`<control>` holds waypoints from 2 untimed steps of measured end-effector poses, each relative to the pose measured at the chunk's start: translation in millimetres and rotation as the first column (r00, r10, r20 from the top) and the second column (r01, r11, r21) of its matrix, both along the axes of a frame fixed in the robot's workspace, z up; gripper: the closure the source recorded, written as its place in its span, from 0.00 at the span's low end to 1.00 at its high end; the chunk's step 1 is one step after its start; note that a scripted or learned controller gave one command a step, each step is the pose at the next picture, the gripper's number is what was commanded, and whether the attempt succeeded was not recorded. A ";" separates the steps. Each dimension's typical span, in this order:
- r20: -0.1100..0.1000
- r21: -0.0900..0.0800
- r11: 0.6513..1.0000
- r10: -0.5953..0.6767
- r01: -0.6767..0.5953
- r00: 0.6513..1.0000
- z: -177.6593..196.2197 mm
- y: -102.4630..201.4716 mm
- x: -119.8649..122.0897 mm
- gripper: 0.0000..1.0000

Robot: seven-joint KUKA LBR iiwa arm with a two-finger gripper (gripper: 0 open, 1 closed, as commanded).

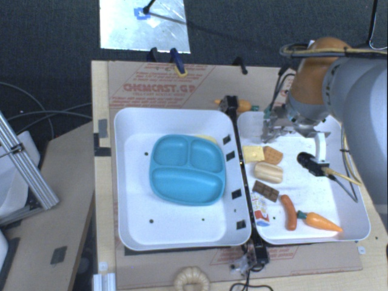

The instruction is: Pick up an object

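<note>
Seven toy foods crowd the right bin's [354, 220] left edge: cheese [253, 154], cracker [273, 156], bread roll [268, 173], chocolate [265, 191], sausage [289, 212], carrot [321, 222] (likeliest pick: isolated, near corner). Gripper [271, 128] hovers at far-left corner, grip state indiscernible. Left bin holds blue tray [187, 168].

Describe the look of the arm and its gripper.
The arm is a thick, rounded grey tube with an orange band above the wrist. Thin dark cables loop around that band. The gripper is a small grey metal assembly, much narrower than the arm.
</note>
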State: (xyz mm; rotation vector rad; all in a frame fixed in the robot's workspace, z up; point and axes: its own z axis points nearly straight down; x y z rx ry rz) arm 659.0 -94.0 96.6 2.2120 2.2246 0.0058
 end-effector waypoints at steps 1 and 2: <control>0.002 0.000 1.000 -0.001 0.001 1.000 65.4 1.1 2.9 1.00; 0.002 0.000 1.000 0.001 -0.001 1.000 112.7 5.0 10.9 1.00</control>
